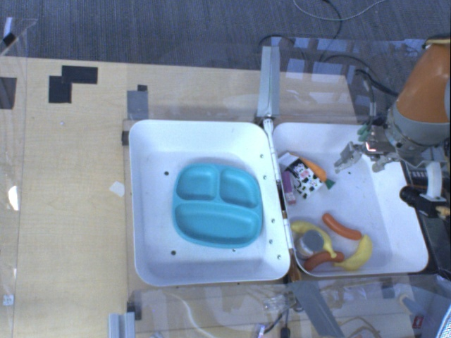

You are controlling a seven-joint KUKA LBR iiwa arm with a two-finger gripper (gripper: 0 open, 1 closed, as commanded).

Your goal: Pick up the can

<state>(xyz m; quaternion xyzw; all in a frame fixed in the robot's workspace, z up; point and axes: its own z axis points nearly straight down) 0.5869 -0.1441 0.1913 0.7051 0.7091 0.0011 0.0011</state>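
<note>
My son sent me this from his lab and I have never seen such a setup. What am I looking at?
This is one camera fixed above a bench, looking down at a slant. The grey and orange shape at the right is a robot arm; its gripper hangs over the right bin. That bin holds a can lying among toy food: a banana, a sausage, a carrot and a spotted carton. The left bin holds a blue divided plate. I see nothing held.

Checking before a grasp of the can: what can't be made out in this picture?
- Can: its side walls, crowded by the banana and sausages.
- Gripper: fingers too small and blurred to read.
- Arm: cut off by the right edge.
</note>
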